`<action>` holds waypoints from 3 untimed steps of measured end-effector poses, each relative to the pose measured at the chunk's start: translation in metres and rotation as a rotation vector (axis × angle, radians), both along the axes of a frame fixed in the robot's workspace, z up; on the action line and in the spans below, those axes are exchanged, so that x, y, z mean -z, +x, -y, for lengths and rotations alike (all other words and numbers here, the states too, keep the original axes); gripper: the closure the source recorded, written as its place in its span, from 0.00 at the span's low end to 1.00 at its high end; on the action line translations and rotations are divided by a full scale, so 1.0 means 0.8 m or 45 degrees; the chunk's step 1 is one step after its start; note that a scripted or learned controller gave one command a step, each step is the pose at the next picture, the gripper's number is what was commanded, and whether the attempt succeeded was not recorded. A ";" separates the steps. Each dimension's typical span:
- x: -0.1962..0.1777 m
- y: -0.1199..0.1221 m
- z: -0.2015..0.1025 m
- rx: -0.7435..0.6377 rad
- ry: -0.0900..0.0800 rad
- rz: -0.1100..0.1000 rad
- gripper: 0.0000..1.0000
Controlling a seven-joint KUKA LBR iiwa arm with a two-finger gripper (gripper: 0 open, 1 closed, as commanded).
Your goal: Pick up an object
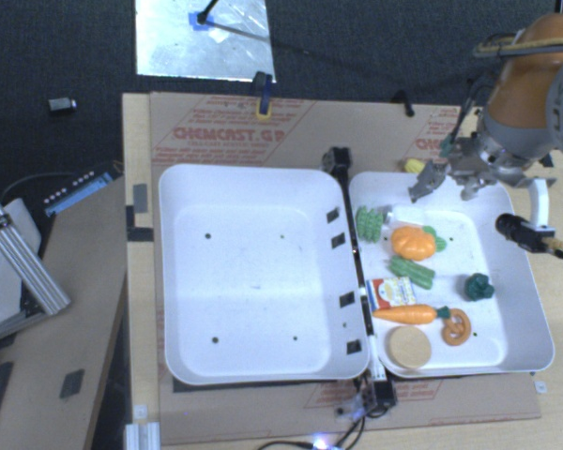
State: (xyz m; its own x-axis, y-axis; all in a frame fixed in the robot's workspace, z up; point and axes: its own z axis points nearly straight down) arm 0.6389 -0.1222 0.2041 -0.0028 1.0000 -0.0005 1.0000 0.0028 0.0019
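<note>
My gripper (445, 187) hangs over the back edge of the right bin (516, 298), fingers spread open with nothing between them. Just in front of it and to the left lie a green ridged vegetable (370, 223) and an orange pumpkin-like toy (413, 242). Further forward are a green pod (412, 272), a dark green broccoli (479, 287), a red-and-white packet (391, 292), a carrot (407, 314), a pretzel (456, 327) and a tan round biscuit (409, 347). All of them rest on the bin floor, apart from the gripper.
The left bin (253, 270) sits beside the right one, with a black hinge strip (352, 251) between them. A small yellow thing (413, 166) lies just behind the right bin's back rim. A blue-and-yellow clamp (262, 95) stands at the board's far edge.
</note>
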 end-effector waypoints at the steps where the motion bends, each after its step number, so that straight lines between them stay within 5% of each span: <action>1: 0.067 -0.070 0.008 0.004 0.002 -0.010 0.00; 2: 0.149 -0.168 0.011 0.009 0.003 0.007 0.00; 3: 0.154 0.030 0.055 -0.019 0.002 -0.061 0.00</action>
State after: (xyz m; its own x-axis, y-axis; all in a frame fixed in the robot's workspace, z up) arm 0.6629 -0.1663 0.0806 -0.0175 0.9998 0.0014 0.9988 0.0175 -0.0457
